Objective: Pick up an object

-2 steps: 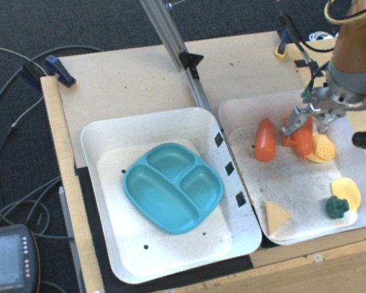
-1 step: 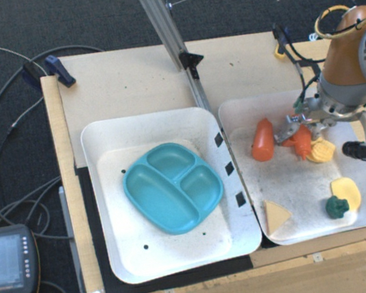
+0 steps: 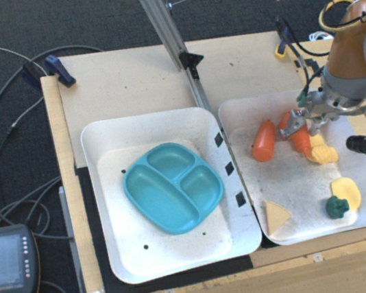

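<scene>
the gripper [image 3: 299, 123] hangs low over the right bin [image 3: 301, 227], near that bin's far end, at the tip of the grey arm [image 3: 353, 65] with its orange band. whether it is spread or pressed together cannot be told from this slant, and nothing can be seen pinched in it.

just under the gripper, on the side toward the viewer, lies a small orange piece [image 3: 299, 140]; it seems to touch the gripper's tip or sit right at it, but which cannot be made out. just beside that, a little nearer the viewer and toward the arm's side, is a pale yellow lump [image 3: 323, 153]. on the gripper's other side, toward the view's left and close by, a larger red-orange piece [image 3: 263, 141] lies tilted on the bin floor.

farther from the gripper, at the bin's near end, a yellow piece [image 3: 347, 190] rests touching a dark green piece [image 3: 337, 207]. a tan wedge [image 3: 276, 215] sits in the near corner on the side away from the arm, well apart from the gripper.

beyond the wall between the bins, well to the gripper's left in the view, the left bin [image 3: 100, 149] holds a blue divided plate [image 3: 172, 187]. a metal post [image 3: 162, 20] rises from the bench [image 3: 124, 82] beyond the bins.
</scene>
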